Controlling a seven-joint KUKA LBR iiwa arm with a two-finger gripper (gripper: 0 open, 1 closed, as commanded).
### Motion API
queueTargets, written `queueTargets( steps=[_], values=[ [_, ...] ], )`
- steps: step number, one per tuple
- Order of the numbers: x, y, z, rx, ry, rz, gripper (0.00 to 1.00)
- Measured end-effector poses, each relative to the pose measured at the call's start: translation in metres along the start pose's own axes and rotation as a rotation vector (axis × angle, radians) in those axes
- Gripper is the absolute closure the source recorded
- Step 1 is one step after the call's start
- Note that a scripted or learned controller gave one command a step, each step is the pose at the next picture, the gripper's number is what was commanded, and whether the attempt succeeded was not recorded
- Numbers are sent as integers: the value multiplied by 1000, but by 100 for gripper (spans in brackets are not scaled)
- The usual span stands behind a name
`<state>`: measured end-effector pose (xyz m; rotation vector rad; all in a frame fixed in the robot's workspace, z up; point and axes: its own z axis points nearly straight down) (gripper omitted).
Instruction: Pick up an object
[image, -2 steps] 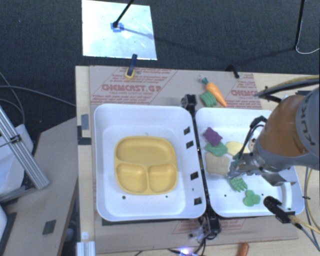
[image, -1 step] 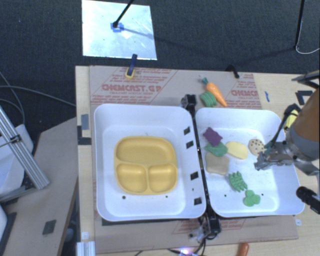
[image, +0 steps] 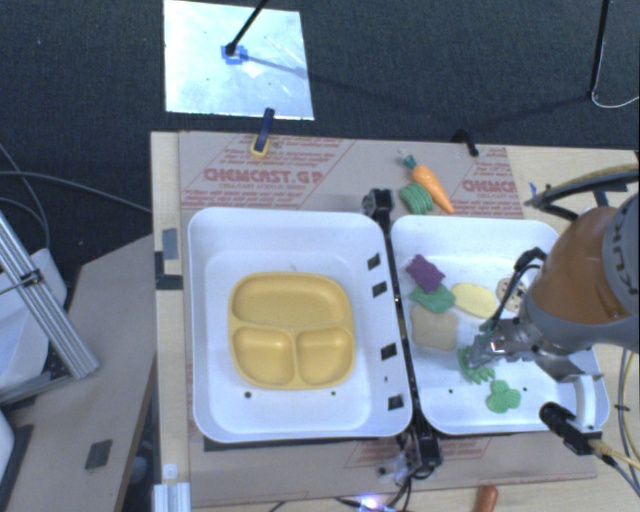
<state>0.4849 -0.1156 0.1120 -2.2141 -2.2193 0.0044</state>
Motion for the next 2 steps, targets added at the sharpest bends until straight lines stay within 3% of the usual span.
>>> queueTargets(
  steps=[1,2],
  values=[
    [20,65,-118,-24,-5,-7,100],
    [101,25,-98,-5,1,-9,100]
  ],
)
